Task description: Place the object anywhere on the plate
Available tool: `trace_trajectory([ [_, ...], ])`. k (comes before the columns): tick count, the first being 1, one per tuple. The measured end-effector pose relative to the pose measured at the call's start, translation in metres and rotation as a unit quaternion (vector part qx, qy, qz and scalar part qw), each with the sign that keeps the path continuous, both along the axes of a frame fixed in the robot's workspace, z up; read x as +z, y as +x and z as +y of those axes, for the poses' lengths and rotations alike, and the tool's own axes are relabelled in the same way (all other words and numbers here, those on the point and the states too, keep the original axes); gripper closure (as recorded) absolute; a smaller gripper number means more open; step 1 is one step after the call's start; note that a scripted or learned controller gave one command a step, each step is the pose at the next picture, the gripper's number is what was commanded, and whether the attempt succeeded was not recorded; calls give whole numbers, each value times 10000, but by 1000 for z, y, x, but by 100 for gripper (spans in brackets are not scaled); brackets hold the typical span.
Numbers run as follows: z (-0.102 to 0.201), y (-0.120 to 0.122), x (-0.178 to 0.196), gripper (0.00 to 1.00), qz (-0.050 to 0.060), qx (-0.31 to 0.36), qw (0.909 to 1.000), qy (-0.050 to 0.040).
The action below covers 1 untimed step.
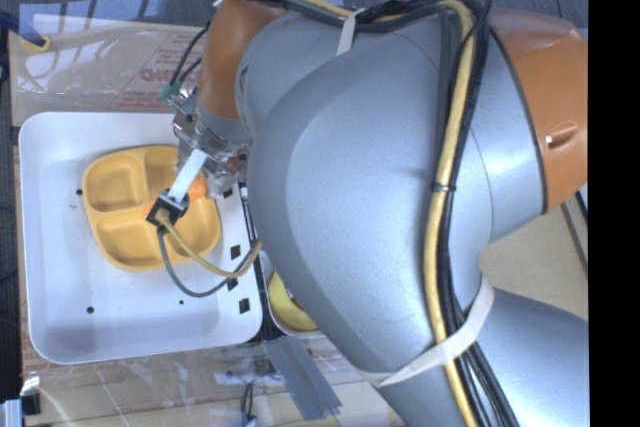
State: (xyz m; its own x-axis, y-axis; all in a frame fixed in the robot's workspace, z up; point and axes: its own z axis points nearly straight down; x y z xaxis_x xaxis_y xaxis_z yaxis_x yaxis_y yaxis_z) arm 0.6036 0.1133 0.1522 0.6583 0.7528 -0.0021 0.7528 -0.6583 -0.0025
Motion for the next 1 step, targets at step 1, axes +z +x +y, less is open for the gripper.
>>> trace_trajectory([
  [1,0,0,0,0,2,5,10000,1],
])
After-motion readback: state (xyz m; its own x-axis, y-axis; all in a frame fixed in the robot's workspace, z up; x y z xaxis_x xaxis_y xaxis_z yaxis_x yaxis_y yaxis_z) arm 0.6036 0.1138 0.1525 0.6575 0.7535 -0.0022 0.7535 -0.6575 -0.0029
